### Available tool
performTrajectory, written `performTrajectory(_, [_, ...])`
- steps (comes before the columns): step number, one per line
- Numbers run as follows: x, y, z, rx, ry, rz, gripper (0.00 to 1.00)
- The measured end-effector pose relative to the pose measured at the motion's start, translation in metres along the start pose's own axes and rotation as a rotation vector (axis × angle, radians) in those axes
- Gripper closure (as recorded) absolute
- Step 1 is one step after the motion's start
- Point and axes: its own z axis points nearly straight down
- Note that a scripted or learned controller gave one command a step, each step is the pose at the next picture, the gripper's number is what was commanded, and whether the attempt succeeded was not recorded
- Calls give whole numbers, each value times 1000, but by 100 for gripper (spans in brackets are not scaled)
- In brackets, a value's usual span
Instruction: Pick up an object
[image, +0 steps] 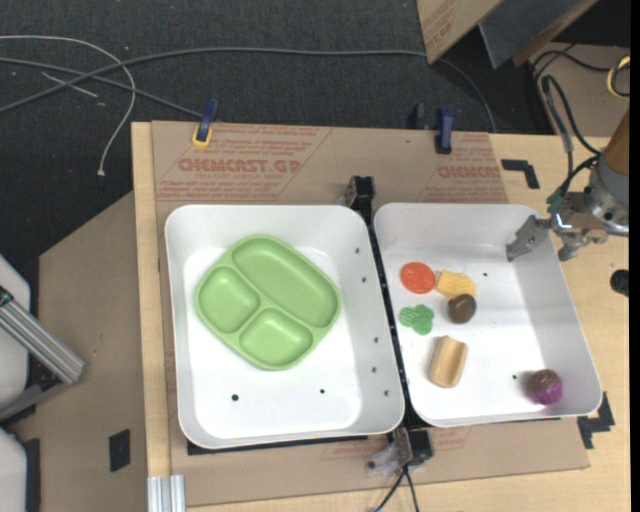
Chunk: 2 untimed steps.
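Presently, no object is lifted, and the risks lie in how the candidates are packed. The left bin (190, 400) carries a green divided plate (267, 300) near its centre; being broad and flat, it would likely slip from a two-finger grasp. In the right bin (500, 400), a green leafy piece (417, 319) lies by the left wall, with an orange round piece (418, 277) above it, just beside a yellow block (455, 284) and a brown ball (461, 308). A descent into this cluster could nudge neighbours or catch two at once. A tan cylinder (447, 361) lies apart toward the front edge. A purple round piece (544, 386) sits in the front right corner, where the walls may block the fingers. The gripper (545, 238) hangs over the right bin's back right corner, fingers spread, pinching nothing.
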Motion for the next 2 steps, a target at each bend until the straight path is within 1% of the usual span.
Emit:
performTrajectory(1, [6,-8,48,0,1,0,0])
performTrajectory(2, [7,-8,101,-1,1,0,0])
